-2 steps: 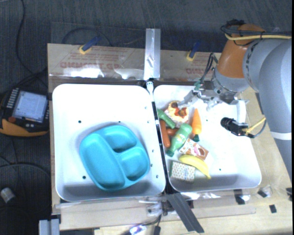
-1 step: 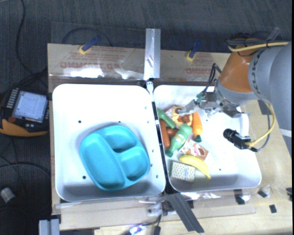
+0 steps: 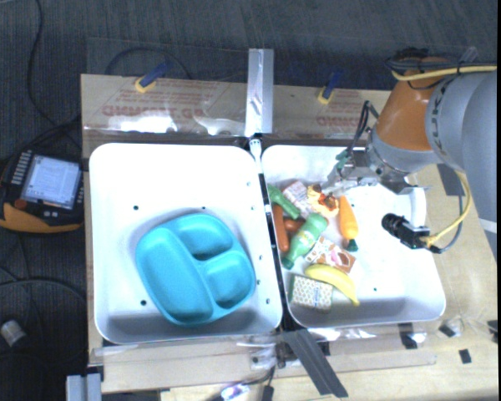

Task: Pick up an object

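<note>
Arm reaches in from the right and the gripper sits low over the upper part of the right bin, just above the pile of toy food: carrot, green bottle, banana, small carton. Judged step: approach or descent onto a pick, nothing seen lifted; claw state cannot be told from this slant. Next move calls for settling on one piece, likely the carrot nearest the tip, and closing cleanly without snagging neighbours; the blue tray in the left bin lies well apart.
</note>
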Controlling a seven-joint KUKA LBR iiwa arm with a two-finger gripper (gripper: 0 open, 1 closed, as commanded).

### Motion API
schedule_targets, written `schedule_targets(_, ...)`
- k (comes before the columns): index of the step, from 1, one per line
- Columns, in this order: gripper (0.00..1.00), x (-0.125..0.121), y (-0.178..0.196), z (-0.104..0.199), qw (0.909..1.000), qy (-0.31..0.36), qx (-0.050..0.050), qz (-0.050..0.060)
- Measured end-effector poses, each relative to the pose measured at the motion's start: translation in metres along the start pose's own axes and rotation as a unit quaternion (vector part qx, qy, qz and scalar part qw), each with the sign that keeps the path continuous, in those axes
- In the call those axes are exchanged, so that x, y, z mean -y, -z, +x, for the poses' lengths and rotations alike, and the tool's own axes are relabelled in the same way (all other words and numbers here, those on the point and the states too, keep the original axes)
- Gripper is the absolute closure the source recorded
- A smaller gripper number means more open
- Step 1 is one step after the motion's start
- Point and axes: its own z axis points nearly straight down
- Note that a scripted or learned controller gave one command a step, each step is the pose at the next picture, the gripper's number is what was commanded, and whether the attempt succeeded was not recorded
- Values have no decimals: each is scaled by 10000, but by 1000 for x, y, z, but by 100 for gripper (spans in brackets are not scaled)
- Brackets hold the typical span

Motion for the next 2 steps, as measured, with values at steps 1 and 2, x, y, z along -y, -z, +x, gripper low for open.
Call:
schedule_targets(1, 100, -4, -2, 2, 9995, 207, 2, 223)
schedule_targets(2, 0, -1, -4, -1, 9995, 194, 12, 268)
